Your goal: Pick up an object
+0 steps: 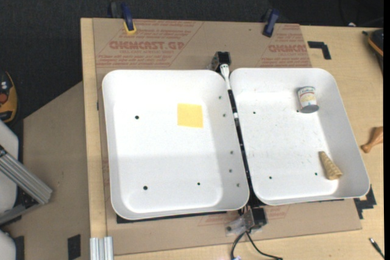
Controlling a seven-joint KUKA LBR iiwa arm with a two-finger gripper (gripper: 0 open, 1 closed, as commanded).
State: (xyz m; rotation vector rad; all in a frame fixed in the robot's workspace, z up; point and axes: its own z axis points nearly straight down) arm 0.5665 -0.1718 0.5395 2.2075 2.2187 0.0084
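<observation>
A flat yellow square [190, 115] lies in the left bin [122, 149], a little above its middle. In the right bin [274, 149] a small tin can [308, 99] with a pale label lies near the upper right corner. A tan cone-shaped piece [330, 165] rests near that bin's lower right corner.
Both white bins sit side by side on a cardboard sheet [183, 39] held by two clamps [128, 16] at the back edge. A wooden peg [372, 142] pokes in at the right edge. Cables [247, 231] hang at the front between the bins.
</observation>
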